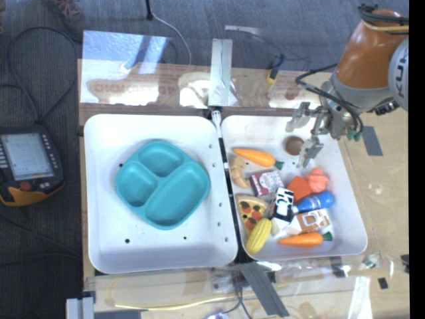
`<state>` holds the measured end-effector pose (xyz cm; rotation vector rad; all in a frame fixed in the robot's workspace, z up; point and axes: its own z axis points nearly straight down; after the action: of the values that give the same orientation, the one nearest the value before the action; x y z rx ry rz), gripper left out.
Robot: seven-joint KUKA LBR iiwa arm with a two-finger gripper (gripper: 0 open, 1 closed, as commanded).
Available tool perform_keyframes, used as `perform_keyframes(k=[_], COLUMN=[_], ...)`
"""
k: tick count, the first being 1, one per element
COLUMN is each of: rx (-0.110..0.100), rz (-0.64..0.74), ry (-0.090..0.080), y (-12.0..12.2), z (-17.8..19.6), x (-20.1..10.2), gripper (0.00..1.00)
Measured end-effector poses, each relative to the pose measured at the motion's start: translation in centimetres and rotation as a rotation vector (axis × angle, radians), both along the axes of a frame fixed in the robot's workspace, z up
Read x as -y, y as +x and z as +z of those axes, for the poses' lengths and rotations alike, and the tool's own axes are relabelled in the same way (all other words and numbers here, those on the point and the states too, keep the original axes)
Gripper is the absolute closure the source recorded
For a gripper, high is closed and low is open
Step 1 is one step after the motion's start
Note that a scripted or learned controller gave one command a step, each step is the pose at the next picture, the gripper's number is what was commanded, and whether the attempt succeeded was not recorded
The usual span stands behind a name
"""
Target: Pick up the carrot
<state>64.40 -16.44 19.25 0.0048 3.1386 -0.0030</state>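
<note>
An orange carrot (254,157) with a green tip lies near the back left of the right bin (353,208). A second orange carrot-like piece (302,240) lies by that bin's front wall. My gripper (305,135) hangs over the bin's back right, to the right of the first carrot and apart from it. Its fingers (311,149) are open with nothing between them. A small brown round item (293,145) sits just beside the lower finger.
The right bin also holds a yellow corn cob (259,234), a pizza slice (250,209), a blue bottle (315,201), a maroon carton (265,181) and other toy foods packed together. A teal divided plate (163,181) sits in the left bin (106,244).
</note>
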Motion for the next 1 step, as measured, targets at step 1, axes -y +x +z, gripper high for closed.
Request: perform_keyframes(k=[1], rx=[0.021], rz=[0.117], ry=[-0.004], y=[0.74], z=[-8.77], x=[-5.51], gripper=[0.0])
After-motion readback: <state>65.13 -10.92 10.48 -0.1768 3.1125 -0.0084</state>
